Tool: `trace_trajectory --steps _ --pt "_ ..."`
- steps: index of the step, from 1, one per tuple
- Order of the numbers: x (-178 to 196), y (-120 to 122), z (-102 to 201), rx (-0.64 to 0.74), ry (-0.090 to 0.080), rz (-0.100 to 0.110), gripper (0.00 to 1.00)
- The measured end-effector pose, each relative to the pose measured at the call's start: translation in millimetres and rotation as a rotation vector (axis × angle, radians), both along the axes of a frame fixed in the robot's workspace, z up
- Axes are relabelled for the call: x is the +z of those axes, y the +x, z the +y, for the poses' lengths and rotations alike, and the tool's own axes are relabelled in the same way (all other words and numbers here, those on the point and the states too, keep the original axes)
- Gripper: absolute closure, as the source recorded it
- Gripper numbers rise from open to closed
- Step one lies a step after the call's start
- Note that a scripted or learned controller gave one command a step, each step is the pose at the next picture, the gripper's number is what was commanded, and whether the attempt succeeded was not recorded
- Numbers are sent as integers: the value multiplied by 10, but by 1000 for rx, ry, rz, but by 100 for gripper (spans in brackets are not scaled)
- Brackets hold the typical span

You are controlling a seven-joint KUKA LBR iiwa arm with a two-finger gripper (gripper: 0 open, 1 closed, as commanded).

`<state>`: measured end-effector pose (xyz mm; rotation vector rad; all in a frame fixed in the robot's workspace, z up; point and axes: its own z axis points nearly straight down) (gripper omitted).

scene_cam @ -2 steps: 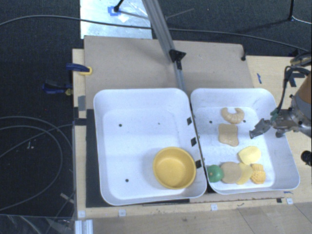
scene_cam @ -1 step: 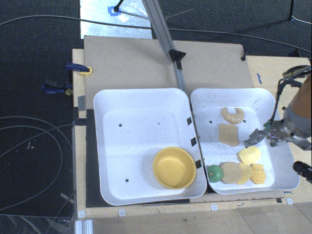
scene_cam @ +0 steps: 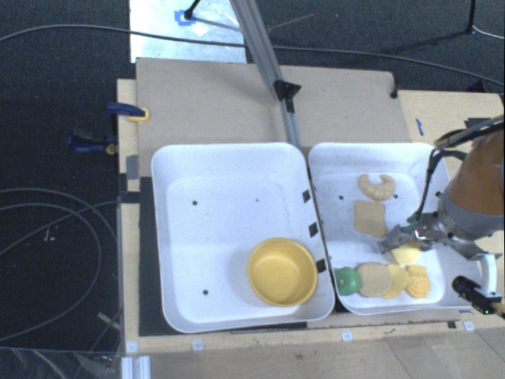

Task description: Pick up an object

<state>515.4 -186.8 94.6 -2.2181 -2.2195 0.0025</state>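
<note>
Hand low in the right bin, among the toy food.
The hand (scene_cam: 406,239) sits just above a pale yellow piece (scene_cam: 406,254); whether it is open or closed, I cannot tell. A yellow bowl (scene_cam: 282,271) lies in the left bin (scene_cam: 197,180).

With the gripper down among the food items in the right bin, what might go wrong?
The gripper sits over a pale yellow piece packed against a round beige biscuit and a yellow waffle-textured piece; closing may nudge or catch those neighbours. The square tan cracker lies flat and could be pushed aside.
</note>
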Motion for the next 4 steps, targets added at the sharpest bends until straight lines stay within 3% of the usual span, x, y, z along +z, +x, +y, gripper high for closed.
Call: trace_trajectory --steps 1,2,4 --pt "-39 7 0 -1 -2 -5 0" --pt "71 16 -2 -1 -2 -7 100" --pt "1244 173 85 6 -4 -12 100"
